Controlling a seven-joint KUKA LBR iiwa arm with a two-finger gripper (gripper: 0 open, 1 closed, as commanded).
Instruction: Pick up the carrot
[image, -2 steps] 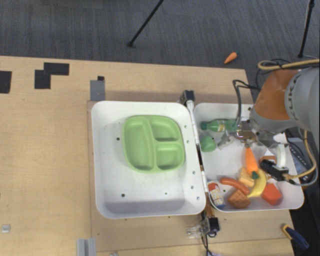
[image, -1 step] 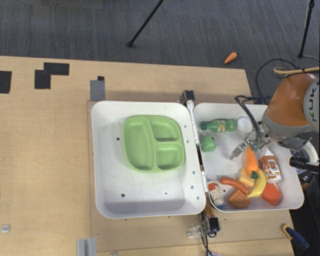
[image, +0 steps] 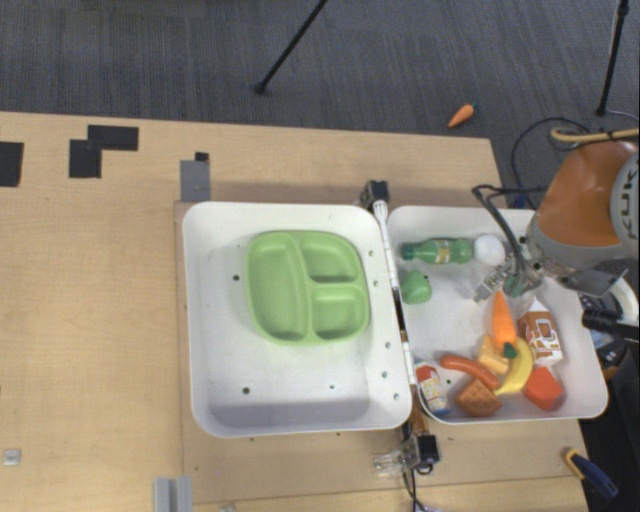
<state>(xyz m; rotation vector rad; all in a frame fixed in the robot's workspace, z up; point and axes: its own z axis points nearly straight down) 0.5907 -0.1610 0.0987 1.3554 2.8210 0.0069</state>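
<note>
Grey carpet behind, crossed by thin stand legs. Pale wooden desk (image: 90, 330) in front, carrying two shallow white bins side by side. Left bin (image: 215, 400) holding a green divided plate (image: 305, 285), tilted slightly, well apart from the clutter. Right bin (image: 445, 320) crowded with toy food. Grey arm with orange band (image: 585, 200) reaching in from the right, partly cut off by the frame edge. Gripper (image: 505, 283) hanging low over the right bin's far half, just above the carrot's upper end.

Carrot (image: 502, 322) lying in the right bin, orange, long axis running roughly toward and away from the camera, its near end touching a banana (image: 515, 368). Green bottle (image: 437, 251) on its side near the bin's far wall, a white ball (image: 488, 248) just beside it. Green lump (image: 414, 290) near the dividing wall. Sausage (image: 467, 366), brown item (image: 478, 400), orange-red block (image: 545, 390) and a small carton (image: 541, 336) packed at the near end. Another small orange thing (image: 460, 116) lying out on the carpet.

Judged as the approach step: positioned over the carrot, nothing seen lifted. Next move likely calling for a short drop and a close across the carrot's narrow width, clear of the banana.

Fingers small and blurred against cables and wrist; cannot tell whether apart or together, or whether touching the carrot. Carrot's leafy end, if any, hard to make out.
</note>
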